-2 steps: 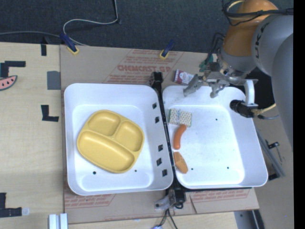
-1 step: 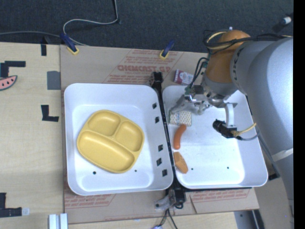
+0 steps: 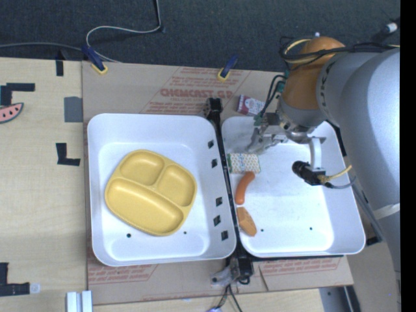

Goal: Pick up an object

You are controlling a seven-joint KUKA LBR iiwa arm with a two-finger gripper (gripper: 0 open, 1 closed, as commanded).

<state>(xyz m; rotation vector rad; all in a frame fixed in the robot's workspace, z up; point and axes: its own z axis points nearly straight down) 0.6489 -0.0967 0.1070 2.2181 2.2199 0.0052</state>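
Hovering over the right bin [image 3: 338, 239], the gripper [image 3: 261, 138] (finger state I cannot tell) nears a small speckled packet [image 3: 245, 163]: probably light, flat, best pinched by its edges.

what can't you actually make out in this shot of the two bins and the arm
- Gripper: too small and blurred in the camera view to tell its finger state, or whether it touches the patterned packet.
- Right bin: its far right side is hidden by the grey arm.
- Small dark packet behind the bins: partly hidden by the arm's cables, label unreadable.
- Orange pieces: too blurred to identify.
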